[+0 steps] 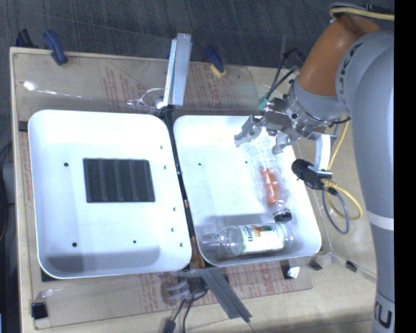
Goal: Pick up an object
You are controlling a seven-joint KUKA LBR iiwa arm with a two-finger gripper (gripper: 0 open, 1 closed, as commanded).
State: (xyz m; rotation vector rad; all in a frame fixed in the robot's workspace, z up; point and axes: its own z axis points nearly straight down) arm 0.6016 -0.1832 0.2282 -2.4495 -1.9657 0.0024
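1. Tool (pixel 262 136): two pale fingers spread apart, with nothing between them, above the far part of the right bin (pixel 215 144), near its far right corner.
2. Arm (pixel 347 54): grey, with an orange band above the wrist; it enters from the right edge of the surface (pixel 28 89) and slants down toward the right bin.
3. Clear bottle with orange contents (pixel 270 179): lies just below the tool along the right wall of the right bin, its dark cap end toward the near side. Whether a fingertip touches it cannot be told.
4. Clear plastic bottle with green-and-white label (pixel 246 240): lies on its side along the near wall of the right bin, its black cap pointing to the right, close to the cap end of the first bottle.
5. Left bin (pixel 55 186): touches the right bin along the middle seam; a dark ribbed rectangular object (pixel 118 180) lies flat near its centre.
6. Blue clamps (pixel 55 47): sit at the far edge of the surface.
7. Grey upright bar (pixel 177 68): stands at the far end of the seam between the bins.
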